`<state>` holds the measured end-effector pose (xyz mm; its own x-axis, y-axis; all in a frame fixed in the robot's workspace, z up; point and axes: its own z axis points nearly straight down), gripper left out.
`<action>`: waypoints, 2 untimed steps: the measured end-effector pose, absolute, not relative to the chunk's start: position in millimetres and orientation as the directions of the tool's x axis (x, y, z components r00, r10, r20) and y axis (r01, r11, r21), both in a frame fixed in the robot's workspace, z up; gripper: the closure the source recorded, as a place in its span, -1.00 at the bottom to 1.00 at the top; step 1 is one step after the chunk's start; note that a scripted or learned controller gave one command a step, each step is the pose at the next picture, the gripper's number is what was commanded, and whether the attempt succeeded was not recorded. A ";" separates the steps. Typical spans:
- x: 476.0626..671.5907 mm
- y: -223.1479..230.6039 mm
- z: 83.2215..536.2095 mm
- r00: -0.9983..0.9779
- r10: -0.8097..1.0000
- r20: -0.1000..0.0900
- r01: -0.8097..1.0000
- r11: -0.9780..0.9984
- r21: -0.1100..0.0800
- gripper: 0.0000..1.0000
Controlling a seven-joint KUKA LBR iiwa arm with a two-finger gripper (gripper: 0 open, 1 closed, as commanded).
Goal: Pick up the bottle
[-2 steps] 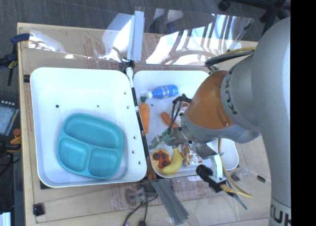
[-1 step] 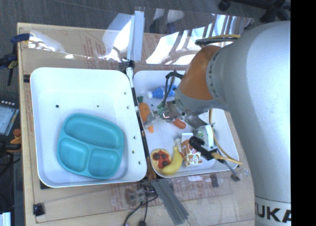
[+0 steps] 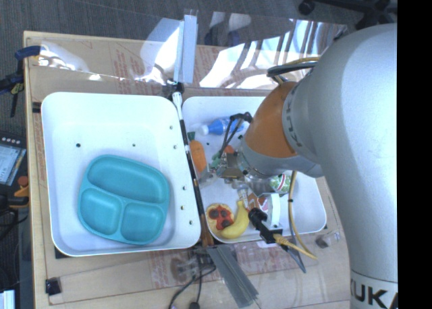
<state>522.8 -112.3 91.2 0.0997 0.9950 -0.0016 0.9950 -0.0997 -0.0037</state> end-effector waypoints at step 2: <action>480.0 -103.2 95.8 0.118 0.993 -0.018 0.993 -0.118 0.018 -1.00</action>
